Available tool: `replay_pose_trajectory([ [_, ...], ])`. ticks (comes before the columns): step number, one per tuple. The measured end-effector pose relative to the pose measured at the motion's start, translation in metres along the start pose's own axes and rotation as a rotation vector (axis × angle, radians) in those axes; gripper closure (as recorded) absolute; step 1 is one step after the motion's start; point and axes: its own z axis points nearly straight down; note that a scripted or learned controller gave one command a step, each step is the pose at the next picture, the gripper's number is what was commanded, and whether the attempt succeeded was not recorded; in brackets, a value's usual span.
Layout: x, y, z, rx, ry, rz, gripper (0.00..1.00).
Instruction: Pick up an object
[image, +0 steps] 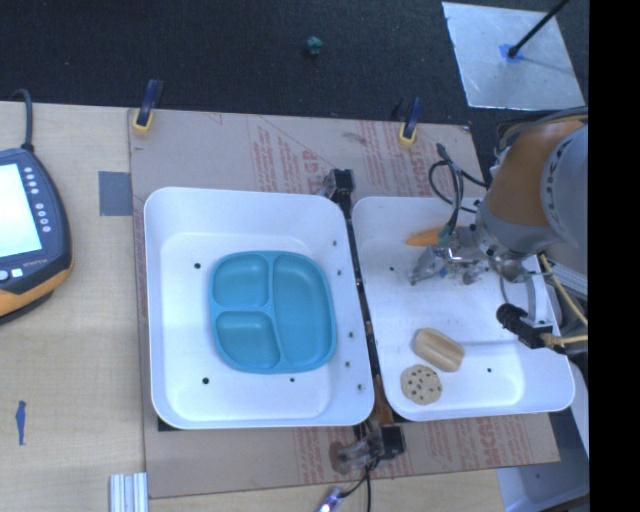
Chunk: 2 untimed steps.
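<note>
1. Both bins look like smooth white plastic with a slight sheen.
2. The blue tray looks like matt plastic.
3. The bench is pale wood grain, with printed brown cardboard over it.
4. The gripper looks like bare shiny metal.
5. The cookie looks rough and speckled; the roll looks smooth and tan.

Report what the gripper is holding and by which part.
Cannot be told. The gripper sits low in the right bin beside the orange carrot.
</note>
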Motion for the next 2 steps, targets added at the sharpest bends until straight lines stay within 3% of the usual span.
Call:
replay_pose_trajectory([
  [1, 0.0031, 0.051, 0.0001, 0.01, 0.003, 0.003, 0.0],
  [2, 0.007, 0.0524, 0.0006, 0.005, 0.003, 0.001, 0.0],
])
